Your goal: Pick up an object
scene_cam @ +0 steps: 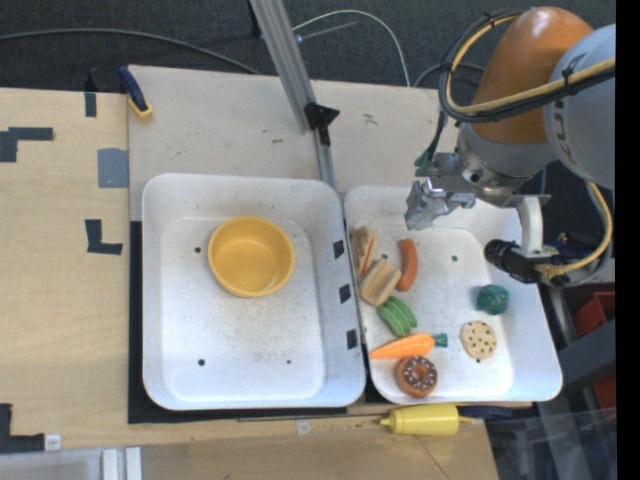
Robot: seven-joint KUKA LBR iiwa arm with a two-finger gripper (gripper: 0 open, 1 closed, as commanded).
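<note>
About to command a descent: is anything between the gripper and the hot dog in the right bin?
Nothing visible blocks it. The gripper hangs over the right bin's upper left part, and the hot dog lies just below it in the image with bare bin floor between. The sandwich lies close to its left.

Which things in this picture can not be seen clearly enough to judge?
- Gripper, camera view: small and blurred above the right bin; finger state cannot be told.
- Sandwich pieces, camera view: they overlap, so their number is unclear.
- Teal object, camera view: too small to identify.
- Yellow bottle, camera view: lies outside the bin's front rim; details unclear.
</note>
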